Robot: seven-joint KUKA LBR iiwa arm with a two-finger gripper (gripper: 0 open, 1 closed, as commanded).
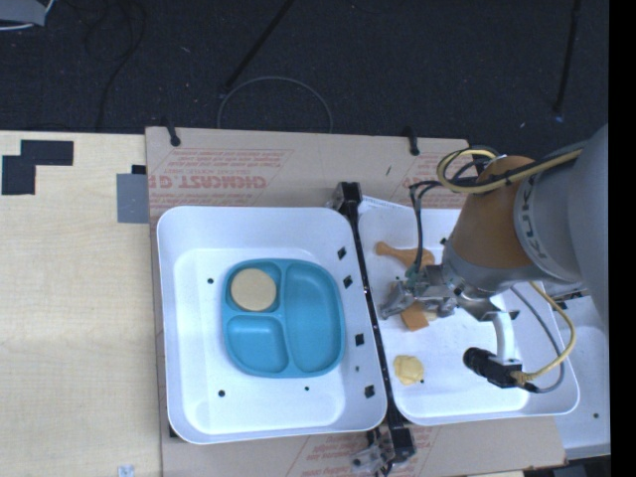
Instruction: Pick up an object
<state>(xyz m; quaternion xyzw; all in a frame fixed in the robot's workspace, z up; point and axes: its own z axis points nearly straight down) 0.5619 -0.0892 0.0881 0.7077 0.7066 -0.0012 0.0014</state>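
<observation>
A thick grey robot arm (571,207) with a wide orange band above its wrist. Yellow and black cables loop around it. Its small hand (409,294) is dull grey metal.

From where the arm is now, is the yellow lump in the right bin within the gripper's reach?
Probably yes. The yellow lump lies in the open on the right bin's floor, just below the gripper, with nothing on top of it.
</observation>
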